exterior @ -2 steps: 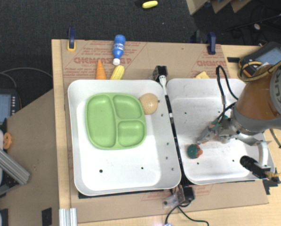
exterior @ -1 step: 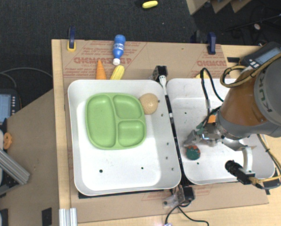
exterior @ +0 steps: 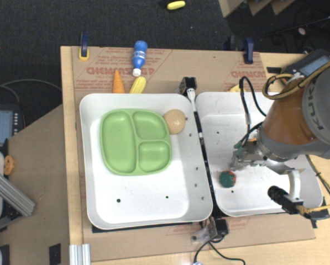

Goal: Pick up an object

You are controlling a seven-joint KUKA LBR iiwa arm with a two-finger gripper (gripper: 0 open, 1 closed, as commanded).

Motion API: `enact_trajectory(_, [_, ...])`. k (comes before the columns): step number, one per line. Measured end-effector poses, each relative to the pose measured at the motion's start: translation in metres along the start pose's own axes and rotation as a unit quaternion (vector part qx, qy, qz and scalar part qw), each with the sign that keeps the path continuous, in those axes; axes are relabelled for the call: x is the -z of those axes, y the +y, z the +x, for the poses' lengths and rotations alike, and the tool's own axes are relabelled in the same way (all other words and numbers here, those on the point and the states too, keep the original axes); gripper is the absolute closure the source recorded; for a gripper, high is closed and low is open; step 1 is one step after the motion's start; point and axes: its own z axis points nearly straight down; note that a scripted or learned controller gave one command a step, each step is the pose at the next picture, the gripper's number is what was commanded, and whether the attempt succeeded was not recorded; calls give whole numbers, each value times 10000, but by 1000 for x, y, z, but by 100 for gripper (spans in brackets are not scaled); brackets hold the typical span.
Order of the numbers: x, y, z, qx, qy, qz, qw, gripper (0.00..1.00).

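Pincer (exterior: pixel 241 162) hangs low over your right bin (exterior: pixel 225 106); you cannot tell its state. Just beside it lies a small teal-green object (exterior: pixel 227 179) with a reddish spot, nothing over it. Your left bin (exterior: pixel 98 203) holds a green divided plate (exterior: pixel 136 142) and a tan ball (exterior: pixel 174 120) touching its rim.
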Motion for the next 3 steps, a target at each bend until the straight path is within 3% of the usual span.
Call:
enact_trajectory(1, [-1,0,0,-3,1,3,10000,0])
enact_trajectory(2, [-11,-9,1,4,12,23,10000,0])
enact_trajectory(3, [0,-7,0,-2,-3,-5,10000,100])
